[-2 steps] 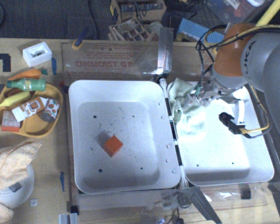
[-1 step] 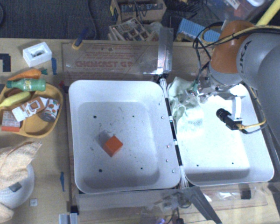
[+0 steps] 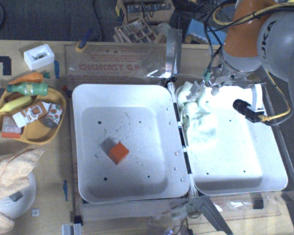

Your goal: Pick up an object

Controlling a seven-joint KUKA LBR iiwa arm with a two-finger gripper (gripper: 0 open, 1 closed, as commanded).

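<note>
An orange cube [image 3: 119, 152] lies in the left white bin [image 3: 88, 102], a little left of its middle. A crumpled pale green and white cloth [image 3: 197, 115] lies in the right white bin [image 3: 269, 175], against its left wall near the far corner. The gripper [image 3: 211, 81] hangs over the far left part of the right bin, right at the top edge of the cloth. The cloth bunches up toward the gripper, but glare there hides whether they touch. The grey arm with its orange band [image 3: 247, 26] comes in from the upper right.
A yellow bowl [image 3: 36, 133] of toy food stands on the bench to the left of the bins. A clear plastic sheet [image 3: 117, 62] lies behind the left bin. A black cable end [image 3: 245, 107] hangs over the right bin.
</note>
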